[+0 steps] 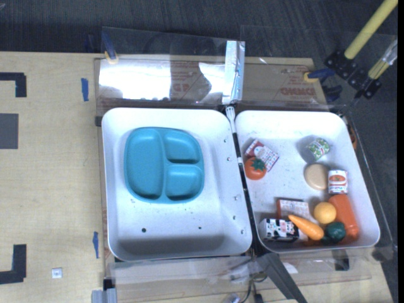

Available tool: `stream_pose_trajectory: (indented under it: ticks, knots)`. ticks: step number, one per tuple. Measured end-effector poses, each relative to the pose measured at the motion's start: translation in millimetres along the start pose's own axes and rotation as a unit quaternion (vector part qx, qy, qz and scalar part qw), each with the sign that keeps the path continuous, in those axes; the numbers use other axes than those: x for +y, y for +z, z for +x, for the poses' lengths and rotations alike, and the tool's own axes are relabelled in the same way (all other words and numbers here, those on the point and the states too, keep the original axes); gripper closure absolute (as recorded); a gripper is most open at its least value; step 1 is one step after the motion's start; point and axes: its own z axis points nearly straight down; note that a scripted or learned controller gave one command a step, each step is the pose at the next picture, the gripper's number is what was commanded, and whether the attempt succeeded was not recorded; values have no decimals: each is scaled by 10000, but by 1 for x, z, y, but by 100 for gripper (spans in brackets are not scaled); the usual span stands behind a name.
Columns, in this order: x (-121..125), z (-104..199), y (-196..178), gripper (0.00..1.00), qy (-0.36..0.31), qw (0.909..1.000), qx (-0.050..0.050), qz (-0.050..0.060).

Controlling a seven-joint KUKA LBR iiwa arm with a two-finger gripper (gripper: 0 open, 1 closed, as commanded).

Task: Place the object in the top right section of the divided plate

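A blue divided plate (163,164) lies in the left white bin (170,232), its one large section on the left and two smaller ones on the right. All three sections are bare, including the top right one (183,146). The right white bin (287,128) holds the loose objects: a tomato (255,168) beside a white packet (264,154), a green-and-white pack (317,148), a beige roll (316,176), a small can (338,182), an orange ball (324,213), a carrot (305,226), an orange bottle (345,217), a brown box (293,206) and a cow-print carton (280,230).
Clear plastic panels (170,74) stand behind both bins. A yellow pole (372,23) with black clamps (347,68) slants in at the top right. The wooden bench (50,169) extends to the left with black markers on it.
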Motion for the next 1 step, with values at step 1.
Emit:
stream_pose_trajectory:
  ticks: [1]
  knots:
    - [1,-1,-13,100,-2,10000,-53,-16]
